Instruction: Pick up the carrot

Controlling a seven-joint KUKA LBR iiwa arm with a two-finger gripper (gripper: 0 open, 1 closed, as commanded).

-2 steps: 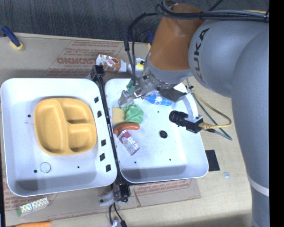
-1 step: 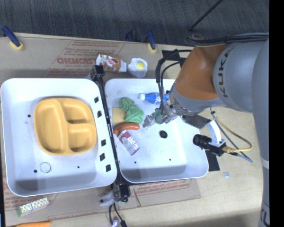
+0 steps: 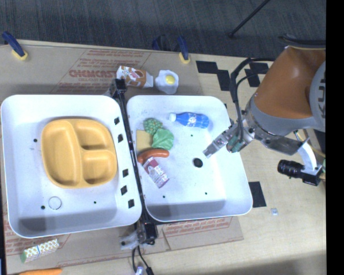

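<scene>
One carrot (image 3: 153, 153) lies in the right bin (image 3: 232, 196), near that bin's left wall, an orange stick lying almost level with its left end slightly lower. Just above it sits a green leafy vegetable (image 3: 159, 134) on a yellow slab (image 3: 142, 138), and just below it rests a small red and white packet (image 3: 157, 172), tilted. Further up and to the right in the same bin a blue bottle (image 3: 190, 120) lies on its side, white cap pointing left. A dark round spot (image 3: 198, 163) marks the bin floor right of the carrot. The gripper (image 3: 213, 148) hangs over the right part of this bin, well apart from the carrot, its fingers pointing down and to the left; whether they are spread or closed cannot be told, and nothing shows between them. Behind it the grey arm (image 3: 286, 96) with its orange band slants in from the right edge, wrist bent toward the bin. The left bin (image 3: 23, 216) carries a yellow divided tray (image 3: 78, 152). On the worktop (image 3: 286, 234) above the bins stand a small brown and white carton (image 3: 132, 77) and a white and yellow egg-like toy (image 3: 167, 81), side by side.
</scene>
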